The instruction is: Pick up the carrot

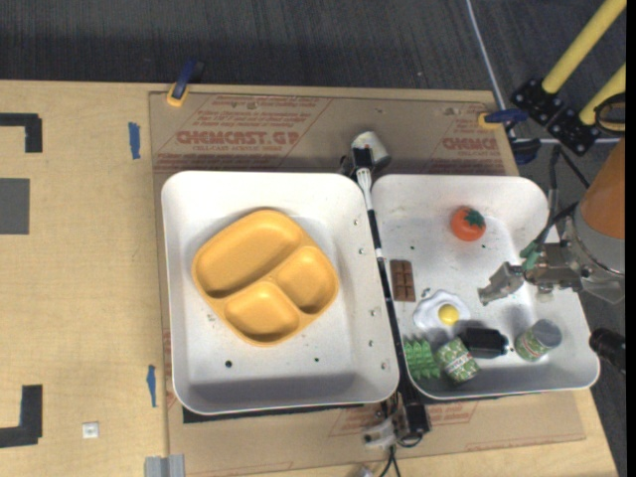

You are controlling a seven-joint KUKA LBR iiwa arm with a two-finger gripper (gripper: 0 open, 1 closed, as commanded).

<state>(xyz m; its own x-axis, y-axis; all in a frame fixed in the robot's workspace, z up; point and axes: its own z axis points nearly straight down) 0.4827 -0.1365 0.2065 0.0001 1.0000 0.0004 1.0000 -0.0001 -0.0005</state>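
Observation:
The carrot [467,224] is a short orange piece with a green top. It lies in the upper middle of the right bin [417,199]. My gripper [505,281] reaches in from the right and hangs over the bin's right half. It is below and slightly right of the carrot, clearly apart from it. Nothing shows in its grasp.
The right bin also holds a brown chocolate bar [402,279], a fried egg [440,314], a black object [484,341], two small cans [538,342] [457,359] and a green block [420,356]. A yellow divided plate [263,274] lies in the left bin [189,296].

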